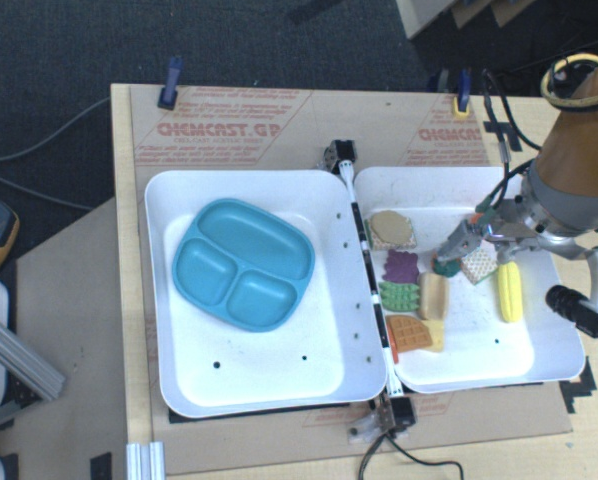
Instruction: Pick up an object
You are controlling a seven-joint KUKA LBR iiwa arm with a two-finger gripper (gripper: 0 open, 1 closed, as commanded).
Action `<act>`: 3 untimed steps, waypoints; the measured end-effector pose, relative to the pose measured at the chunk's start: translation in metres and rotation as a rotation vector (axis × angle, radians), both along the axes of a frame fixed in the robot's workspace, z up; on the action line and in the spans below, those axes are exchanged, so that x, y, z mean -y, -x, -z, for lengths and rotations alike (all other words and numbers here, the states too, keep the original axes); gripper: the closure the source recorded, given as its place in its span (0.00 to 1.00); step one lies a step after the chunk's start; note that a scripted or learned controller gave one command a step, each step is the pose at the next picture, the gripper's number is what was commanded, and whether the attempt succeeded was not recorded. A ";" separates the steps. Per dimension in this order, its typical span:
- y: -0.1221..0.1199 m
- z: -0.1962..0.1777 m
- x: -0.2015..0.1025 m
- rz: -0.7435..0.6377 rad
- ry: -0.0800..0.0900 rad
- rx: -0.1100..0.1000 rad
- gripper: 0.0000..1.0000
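Gripper (457, 251) is lowered into the right bin (549, 363) among clustered toy food, seemingly to reach the small white-and-pink piece (478, 263) beside the yellow corn (508, 291); finger state cannot be told.

This is a robotics lab or test cell. A brown board (279, 118) printed with red trade lettering serves as the bench top, held at its far edge by blue clamps (169, 80). Two white bins (179, 368) sit on the board, joined by black clips (341, 154). Around the board lies dark carpet (99, 18) with loose cables (39, 138), and an aluminium rail (19, 353) stands left of it.
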State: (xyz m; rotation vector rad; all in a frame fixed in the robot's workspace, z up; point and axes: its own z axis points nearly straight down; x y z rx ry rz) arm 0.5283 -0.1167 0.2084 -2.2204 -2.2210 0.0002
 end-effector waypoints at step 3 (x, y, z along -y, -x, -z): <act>0.031 0.114 0.001 0.002 0.000 0.001 1.00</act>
